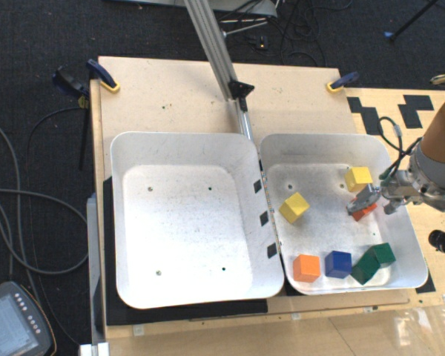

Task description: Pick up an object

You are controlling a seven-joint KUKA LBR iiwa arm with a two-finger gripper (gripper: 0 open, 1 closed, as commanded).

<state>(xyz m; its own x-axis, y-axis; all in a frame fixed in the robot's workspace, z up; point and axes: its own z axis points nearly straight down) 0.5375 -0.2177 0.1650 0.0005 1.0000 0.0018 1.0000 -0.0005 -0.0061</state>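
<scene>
Claw (365,202) low in the right bin (320,148), fingers clamped on a small red block (363,211).

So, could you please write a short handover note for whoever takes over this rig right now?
Gripper: low in the right bin, at a small red object; a hold cannot be confirmed.
Right bin: two yellow blocks, orange block, blue block, green blocks along the near wall.
Done: nothing visibly lifted.
Left: secure a grasp and lift.
</scene>
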